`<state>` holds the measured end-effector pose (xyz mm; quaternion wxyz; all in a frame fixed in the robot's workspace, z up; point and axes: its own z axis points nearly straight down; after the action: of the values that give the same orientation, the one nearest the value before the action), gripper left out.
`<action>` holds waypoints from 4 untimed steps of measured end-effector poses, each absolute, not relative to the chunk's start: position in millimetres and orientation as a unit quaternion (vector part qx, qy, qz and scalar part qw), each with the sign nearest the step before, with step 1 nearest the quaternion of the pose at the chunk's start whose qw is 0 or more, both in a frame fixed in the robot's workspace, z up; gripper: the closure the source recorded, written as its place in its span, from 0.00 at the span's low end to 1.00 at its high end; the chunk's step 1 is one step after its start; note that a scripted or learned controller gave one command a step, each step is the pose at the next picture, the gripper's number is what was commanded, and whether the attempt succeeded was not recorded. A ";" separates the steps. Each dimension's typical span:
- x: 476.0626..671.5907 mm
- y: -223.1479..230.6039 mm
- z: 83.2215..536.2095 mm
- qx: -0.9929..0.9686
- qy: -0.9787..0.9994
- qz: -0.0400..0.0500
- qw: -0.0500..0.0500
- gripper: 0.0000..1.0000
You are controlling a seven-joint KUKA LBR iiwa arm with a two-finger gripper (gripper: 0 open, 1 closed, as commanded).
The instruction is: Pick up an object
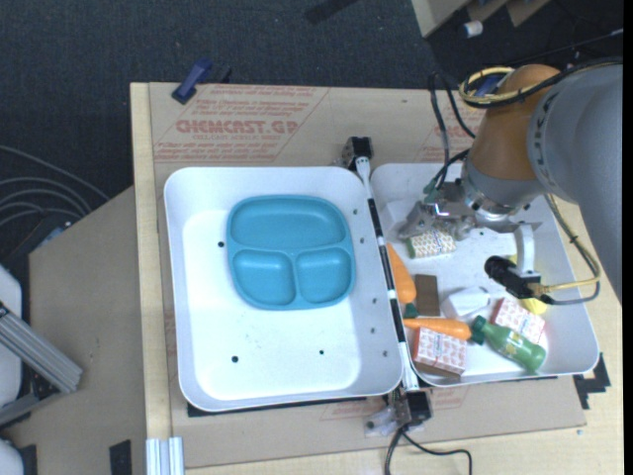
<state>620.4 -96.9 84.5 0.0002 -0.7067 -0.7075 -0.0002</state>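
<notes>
Hand (435,228) sits low in the upper-left part of the right bin (579,310), over a small patterned packet (431,244); can't tell how far open it is or whether it has hold of anything. Likely targeting that packet, since it lies apart from the clutter. Other pick candidates crowd the bin's lower half: carrot (400,273), brown block (426,292), patterned box (438,350), green bottle (510,343). Left bin (193,265) carries a blue divided tray (290,250). Both bins rest on the surface (158,146).
</notes>
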 end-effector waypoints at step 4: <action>604.4 -108.8 261.7 -0.707 -0.707 -0.001 -0.002 1.00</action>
<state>604.4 -108.8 261.7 -0.0021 -0.7070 -0.7072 -0.0008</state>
